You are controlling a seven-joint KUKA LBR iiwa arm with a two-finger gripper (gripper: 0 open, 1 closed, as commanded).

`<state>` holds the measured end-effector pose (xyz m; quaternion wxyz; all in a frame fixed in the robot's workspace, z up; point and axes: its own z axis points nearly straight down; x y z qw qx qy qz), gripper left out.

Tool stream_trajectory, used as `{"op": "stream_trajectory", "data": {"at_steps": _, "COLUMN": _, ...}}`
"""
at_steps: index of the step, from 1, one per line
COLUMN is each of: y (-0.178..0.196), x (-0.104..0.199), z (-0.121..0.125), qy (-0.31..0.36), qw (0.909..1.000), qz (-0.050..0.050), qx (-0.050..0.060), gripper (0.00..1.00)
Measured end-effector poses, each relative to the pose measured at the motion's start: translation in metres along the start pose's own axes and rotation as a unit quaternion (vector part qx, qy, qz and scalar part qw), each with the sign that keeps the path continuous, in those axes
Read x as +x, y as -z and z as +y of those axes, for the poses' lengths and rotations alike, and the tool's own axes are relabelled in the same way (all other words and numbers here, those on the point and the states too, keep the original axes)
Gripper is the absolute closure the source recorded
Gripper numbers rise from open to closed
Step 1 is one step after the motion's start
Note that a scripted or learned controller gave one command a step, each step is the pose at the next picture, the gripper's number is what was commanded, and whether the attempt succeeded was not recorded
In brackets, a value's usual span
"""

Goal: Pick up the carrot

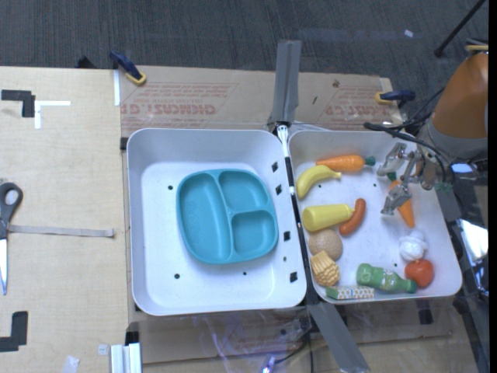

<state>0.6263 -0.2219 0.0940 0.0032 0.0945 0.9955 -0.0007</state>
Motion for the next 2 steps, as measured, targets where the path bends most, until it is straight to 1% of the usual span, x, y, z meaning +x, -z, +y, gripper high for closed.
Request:
{"op": "stream_trajectory", "data": {"at_steps": 1, "y": 0.012, "x": -0.002, "z": 0.002, "qy": 0.002, "qw": 1.0000, "qz": -0.003, "qx": 0.001, "gripper": 1.00}}
{"op": "stream_trajectory", "data": {"at_steps": 2, "y": 0.128, "x": 0.045, "z": 0.103, "qy": -0.132, "qw": 0.9913, "qz": 0.000, "qx": 0.000, "gripper": 1.00}}
